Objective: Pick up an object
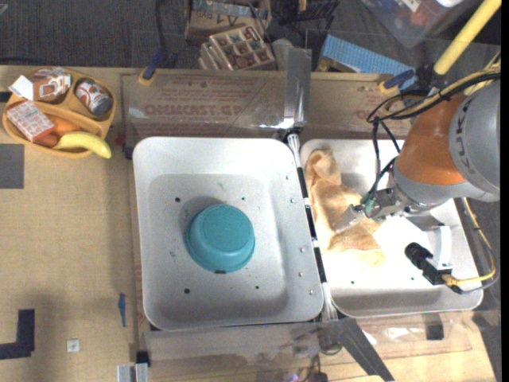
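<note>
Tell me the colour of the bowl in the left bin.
Teal bowl, seen in the camera view.

Fixed overhead cam, slanted, both bins [159, 165]

An upturned teal plastic bowl [221, 237] sits in the left white bin [159, 173]. In the right white bin [358, 289], the tool [355, 214] touches a crumpled tan cloth [334, 201].

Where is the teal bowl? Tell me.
The teal bowl sits upside down near the middle of the left bin, apart from the tan cloth in the right bin.
</note>
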### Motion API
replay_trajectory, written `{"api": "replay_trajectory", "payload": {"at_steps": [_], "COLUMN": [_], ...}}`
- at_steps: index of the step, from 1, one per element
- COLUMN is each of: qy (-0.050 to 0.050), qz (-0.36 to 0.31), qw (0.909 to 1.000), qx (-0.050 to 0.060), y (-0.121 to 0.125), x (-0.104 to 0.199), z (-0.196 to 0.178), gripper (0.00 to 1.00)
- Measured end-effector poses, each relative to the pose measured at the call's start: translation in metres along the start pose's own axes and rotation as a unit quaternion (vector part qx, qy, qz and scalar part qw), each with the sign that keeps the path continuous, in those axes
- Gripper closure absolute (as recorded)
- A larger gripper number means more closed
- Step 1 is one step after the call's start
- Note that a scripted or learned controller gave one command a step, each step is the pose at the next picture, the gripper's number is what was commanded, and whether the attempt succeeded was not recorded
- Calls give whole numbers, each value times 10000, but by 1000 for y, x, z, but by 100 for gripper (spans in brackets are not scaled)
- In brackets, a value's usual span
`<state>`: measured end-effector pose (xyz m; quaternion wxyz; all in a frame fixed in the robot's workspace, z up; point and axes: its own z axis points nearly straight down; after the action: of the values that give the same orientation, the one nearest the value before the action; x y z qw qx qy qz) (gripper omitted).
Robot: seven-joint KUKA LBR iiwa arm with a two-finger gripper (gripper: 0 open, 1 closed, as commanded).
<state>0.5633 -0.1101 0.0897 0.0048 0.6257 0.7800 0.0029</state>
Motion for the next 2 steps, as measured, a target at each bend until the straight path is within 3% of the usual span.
{"api": "replay_trajectory", "payload": {"at_steps": [1,2], "qy": [-7,1], "qz": [-49,-246], "qw": [10000,9997], "qx": [-6,-6], "y": [-10,-41], "x": [11,20], "z": [-1,-1], "gripper": [0,0]}}
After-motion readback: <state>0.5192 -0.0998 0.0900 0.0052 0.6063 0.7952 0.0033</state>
